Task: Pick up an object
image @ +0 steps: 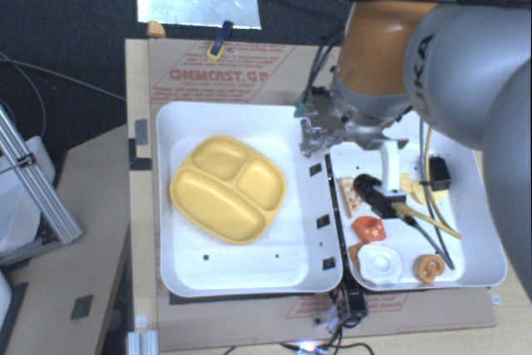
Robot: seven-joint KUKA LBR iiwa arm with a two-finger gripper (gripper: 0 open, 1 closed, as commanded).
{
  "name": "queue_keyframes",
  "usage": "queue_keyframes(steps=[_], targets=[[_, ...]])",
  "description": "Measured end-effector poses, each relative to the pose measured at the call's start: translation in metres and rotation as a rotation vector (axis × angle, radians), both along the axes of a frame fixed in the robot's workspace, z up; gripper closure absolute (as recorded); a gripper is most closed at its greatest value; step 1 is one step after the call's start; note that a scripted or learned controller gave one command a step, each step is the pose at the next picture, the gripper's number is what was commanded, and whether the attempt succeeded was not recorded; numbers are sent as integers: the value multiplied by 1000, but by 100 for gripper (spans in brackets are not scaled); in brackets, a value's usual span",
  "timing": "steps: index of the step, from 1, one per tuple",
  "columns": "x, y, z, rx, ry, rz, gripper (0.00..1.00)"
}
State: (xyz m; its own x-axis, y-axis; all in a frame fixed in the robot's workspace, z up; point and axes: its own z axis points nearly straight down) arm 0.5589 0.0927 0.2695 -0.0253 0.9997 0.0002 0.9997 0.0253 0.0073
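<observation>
At the near end of the right bin (475,249) lie a white round piece (381,264) and a brown ring (430,268), apart from each other, and just behind the white one there is a red piece (368,229). A little farther in the same bin lie a long yellow utensil (432,220), placed at a slant, and a flat slice (351,197) close to the wall between the bins. The left bin (249,270) holds one big yellow plate (229,187) with three compartments, lying flat near its middle. Farther back, the gripper (314,135) hangs over the far end of this dividing wall, at the far right corner of the left bin, and nothing is seen in its grasp; whether it is open or closed cannot be told from here. The grey arm (465,71) covers the far part of the right bin. Behind the bins lies a cardboard sheet (224,75) with red print. The step in hand seems to be the approach, with nothing picked yet. The next move probably calls for choosing one target, placing the gripper right above it and going down; the small pieces lie close together, so a neighbour could be pushed.
</observation>
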Motion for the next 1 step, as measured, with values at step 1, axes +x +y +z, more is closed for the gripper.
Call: queue_keyframes(steps=[1], targets=[[1,0,11,0,-2,5,100]])
